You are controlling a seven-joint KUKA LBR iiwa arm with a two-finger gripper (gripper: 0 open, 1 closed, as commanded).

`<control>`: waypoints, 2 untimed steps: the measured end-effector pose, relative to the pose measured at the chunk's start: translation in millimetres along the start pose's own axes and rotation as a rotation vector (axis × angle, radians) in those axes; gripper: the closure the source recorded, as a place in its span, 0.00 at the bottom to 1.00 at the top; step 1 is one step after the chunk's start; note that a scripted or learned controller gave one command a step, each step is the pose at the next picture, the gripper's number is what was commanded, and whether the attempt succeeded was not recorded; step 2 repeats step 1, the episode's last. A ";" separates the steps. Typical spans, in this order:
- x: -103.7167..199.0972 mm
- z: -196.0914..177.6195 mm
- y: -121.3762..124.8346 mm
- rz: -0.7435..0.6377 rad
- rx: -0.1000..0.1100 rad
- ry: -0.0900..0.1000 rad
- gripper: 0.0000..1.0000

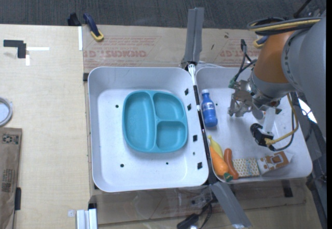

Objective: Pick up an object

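My end effector (239, 102) hangs over the middle of the right bin (295, 168); I cannot tell how it is set, and I see nothing in it. A blue bottle (208, 109) lies along that bin's left wall, apart from me. At the bin's near edge lie a carrot (218, 161), a red sausage-like piece (231, 164) and a flat packet (258, 165). The left bin (104, 134) holds a teal divided plate (154, 120) at its centre
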State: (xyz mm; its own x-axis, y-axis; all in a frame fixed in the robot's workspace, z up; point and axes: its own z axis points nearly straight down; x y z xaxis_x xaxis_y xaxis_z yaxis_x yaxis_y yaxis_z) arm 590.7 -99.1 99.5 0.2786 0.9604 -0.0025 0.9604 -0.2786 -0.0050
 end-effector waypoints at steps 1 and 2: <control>55.8 -93.0 54.0 0.061 -0.005 0.000 1.00; 55.8 -93.0 54.0 0.061 -0.005 0.000 1.00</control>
